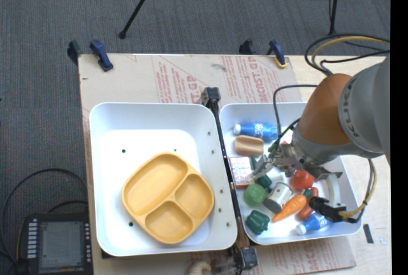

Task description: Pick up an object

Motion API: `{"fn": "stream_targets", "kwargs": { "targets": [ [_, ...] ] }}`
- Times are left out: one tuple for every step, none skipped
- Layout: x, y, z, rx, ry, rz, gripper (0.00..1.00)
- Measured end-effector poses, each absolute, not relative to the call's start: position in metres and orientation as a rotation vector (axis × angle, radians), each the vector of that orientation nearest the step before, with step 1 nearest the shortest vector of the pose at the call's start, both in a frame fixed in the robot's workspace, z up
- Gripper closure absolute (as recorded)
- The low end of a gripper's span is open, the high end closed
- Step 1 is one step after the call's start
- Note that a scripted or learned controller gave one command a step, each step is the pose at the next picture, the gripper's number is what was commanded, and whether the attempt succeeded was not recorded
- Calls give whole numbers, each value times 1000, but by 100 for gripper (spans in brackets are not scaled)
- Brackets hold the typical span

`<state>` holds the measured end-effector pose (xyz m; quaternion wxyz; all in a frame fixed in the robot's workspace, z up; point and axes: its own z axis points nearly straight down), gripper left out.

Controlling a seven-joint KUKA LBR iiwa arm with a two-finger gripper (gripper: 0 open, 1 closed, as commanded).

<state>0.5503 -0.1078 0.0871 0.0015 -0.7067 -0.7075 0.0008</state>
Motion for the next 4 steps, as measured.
{"fn": "stream_targets", "kwargs": {
  "targets": [
    [550,-108,96,-2220,-2214,2,100],
    [644,-109,205,-2218,-2228,-2,100],
    [639,-30,283,-2213,-2229,-1,100],
    [610,43,266,-2211,-2228,3,100]
  ]
}}
